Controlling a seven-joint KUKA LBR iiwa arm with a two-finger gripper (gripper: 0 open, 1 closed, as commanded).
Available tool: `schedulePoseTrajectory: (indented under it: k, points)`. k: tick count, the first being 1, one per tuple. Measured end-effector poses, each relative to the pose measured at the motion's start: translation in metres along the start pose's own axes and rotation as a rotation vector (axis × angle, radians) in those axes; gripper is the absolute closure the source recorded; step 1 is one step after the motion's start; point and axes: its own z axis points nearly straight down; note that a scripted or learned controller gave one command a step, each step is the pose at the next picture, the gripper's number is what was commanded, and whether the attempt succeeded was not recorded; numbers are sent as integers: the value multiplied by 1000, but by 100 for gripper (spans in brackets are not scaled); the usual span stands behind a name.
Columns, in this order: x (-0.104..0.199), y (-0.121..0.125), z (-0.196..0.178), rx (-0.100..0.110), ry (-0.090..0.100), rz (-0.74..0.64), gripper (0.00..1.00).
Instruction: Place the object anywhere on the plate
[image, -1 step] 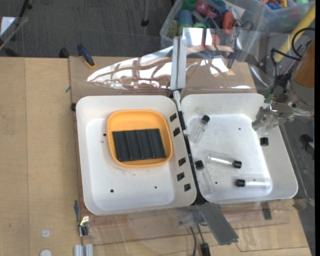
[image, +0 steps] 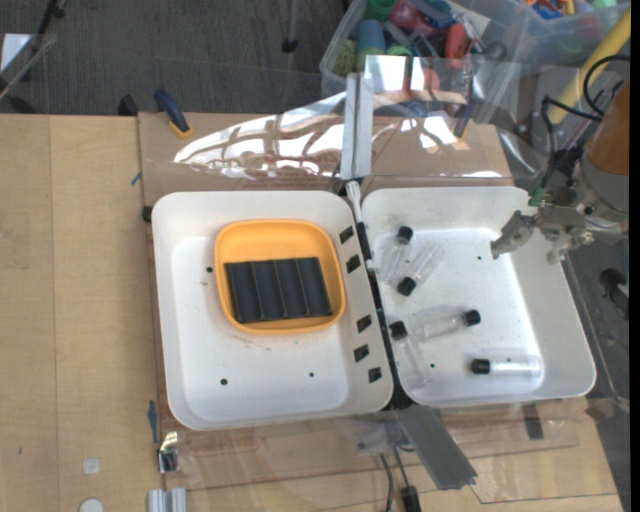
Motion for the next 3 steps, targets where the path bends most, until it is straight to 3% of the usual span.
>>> schedulePoseTrajectory:
  k: [1, 3]
  points:
    - [-34, 27, 19, -4, 0, -128, 0]
    - [-40, 71, 3, -5, -1, -217, 0]
